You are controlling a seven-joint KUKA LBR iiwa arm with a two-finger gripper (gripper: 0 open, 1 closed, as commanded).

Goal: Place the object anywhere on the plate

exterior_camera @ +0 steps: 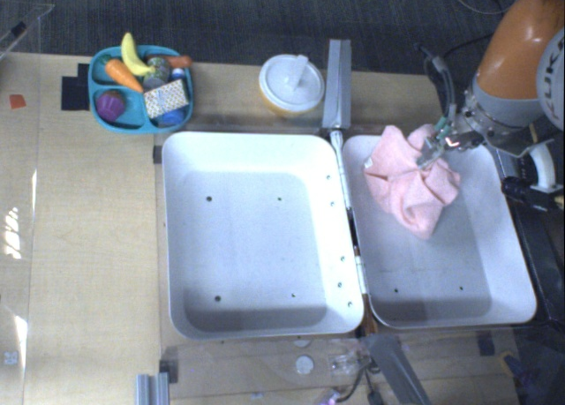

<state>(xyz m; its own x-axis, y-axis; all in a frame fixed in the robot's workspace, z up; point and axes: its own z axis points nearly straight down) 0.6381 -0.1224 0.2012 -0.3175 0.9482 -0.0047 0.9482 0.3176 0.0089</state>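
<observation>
Hiding pincer (430, 153) fingertips: folds of pink cloth (411, 181).

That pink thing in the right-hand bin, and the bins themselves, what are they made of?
The pink thing looks like soft cloth, perhaps a towel: it lies crumpled in folds with a matte, slightly fuzzy surface. The two bins, left and right, look like moulded white plastic, smooth with a dull sheen and rounded corners, though painted metal can't be ruled out.

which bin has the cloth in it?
The right bin: the crumpled pink cloth lies in its upper left part, with the gripper at the cloth's top edge. The left bin holds no cloth.
</observation>
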